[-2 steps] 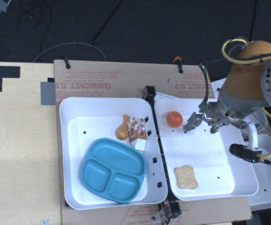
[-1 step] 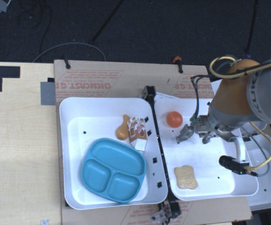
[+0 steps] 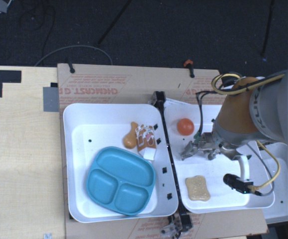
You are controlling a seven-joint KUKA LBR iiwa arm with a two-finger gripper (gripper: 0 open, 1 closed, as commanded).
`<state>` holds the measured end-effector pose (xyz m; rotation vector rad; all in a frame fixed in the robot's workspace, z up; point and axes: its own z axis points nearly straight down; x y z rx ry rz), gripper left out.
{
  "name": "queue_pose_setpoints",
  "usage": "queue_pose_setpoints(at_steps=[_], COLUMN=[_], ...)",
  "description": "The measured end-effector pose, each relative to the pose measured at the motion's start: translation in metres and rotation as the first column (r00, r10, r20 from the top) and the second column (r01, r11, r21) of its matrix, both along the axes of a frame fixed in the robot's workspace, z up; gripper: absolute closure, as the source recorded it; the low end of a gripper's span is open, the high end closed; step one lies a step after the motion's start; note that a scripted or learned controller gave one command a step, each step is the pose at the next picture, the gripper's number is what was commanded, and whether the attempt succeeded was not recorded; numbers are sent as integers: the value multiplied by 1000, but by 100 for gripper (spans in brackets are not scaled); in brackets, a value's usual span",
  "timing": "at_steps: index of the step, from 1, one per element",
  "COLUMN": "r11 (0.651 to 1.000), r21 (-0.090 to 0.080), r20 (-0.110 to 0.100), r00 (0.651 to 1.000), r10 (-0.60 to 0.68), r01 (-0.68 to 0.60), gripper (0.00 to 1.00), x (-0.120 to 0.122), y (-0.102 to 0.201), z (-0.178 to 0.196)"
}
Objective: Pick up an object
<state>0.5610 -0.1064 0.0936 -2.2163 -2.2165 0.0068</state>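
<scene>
We look down on two shallow white bins set side by side on a cardboard sheet. In the left bin (image 3: 79, 133) a blue divided plate (image 3: 120, 180) fills most of the floor, its lower edge close to the bin's near wall and its right edge close to the black divider (image 3: 166, 148) between the bins. Above the plate we see a tan, drumstick-shaped toy (image 3: 130, 136) touching a brown and white packet-like item (image 3: 145, 137), both near the divider. A strip of bare white floor runs along the left bin's left side and top.

In the right bin (image 3: 208, 207) an orange-red ball (image 3: 185, 126) sits near the far wall, just right of the divider, with open floor around it. A beige, bread-like piece (image 3: 198, 188) lies near the near wall, apart from everything else.

The arm (image 3: 253, 113) comes in from the right over the right bin, and the gripper (image 3: 196, 148) hangs between the ball and the bread-like piece, touching neither as far as we can see. Its metal fingers (image 3: 188, 150) point left towards the divider; nothing shows between them, and we cannot tell how far apart they stand. Cables loop by the wrist, over the bin's right portion.
</scene>
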Motion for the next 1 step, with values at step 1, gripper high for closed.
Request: queue_pose_setpoints(at_steps=[1], r11=[1000], r21=[-1], r20=[2], r00=[1000], r10=[-7], r01=[7], gripper=[100], x=[0], y=[-2], z=[13])
